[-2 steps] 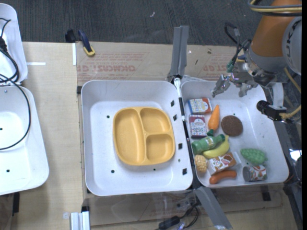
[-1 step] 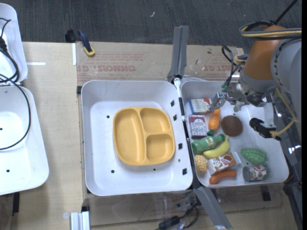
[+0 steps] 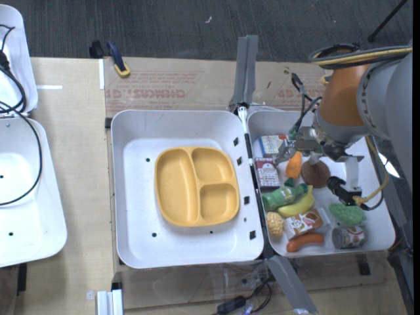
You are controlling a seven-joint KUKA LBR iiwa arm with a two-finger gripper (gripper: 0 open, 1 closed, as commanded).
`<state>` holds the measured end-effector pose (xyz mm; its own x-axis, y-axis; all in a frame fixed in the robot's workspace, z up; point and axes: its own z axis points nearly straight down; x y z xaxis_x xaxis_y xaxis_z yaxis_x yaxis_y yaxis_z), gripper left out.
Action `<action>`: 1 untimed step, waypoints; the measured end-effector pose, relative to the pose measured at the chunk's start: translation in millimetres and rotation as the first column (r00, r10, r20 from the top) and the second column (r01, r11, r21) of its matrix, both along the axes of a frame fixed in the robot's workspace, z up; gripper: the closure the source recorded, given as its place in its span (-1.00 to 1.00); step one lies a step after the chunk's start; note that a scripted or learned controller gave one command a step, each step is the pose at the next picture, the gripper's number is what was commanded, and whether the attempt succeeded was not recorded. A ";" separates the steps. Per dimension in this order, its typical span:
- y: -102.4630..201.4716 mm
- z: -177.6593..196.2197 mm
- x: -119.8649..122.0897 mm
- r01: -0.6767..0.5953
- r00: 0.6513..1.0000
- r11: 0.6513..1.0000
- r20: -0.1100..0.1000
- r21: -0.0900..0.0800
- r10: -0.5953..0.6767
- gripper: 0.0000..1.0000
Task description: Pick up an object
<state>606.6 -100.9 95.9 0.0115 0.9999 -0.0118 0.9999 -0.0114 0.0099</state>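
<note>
Gripper [image 3: 303,151] hung low over the right bin [image 3: 387,231], right of frame centre; whether it was apart or together I could not tell. It sat just above the orange carrot [image 3: 294,165] and brown ball [image 3: 315,173]. Crowding was probably the hazard: closing there could nudge neighbours or catch nothing. The left bin [image 3: 131,195] carried a yellow tray [image 3: 197,186].

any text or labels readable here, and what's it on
Red print on the cardboard sheet behind the bins: upside down and blurred, not readable for certain.
Red and white box: print too small.
Small carton: print too small.
Can: label blurred.
</note>
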 end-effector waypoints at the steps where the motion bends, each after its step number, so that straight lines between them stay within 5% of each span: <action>1: 0.5 9.0 0.2 0.001 1.000 1.000 -0.001 0.002 -0.001 1.00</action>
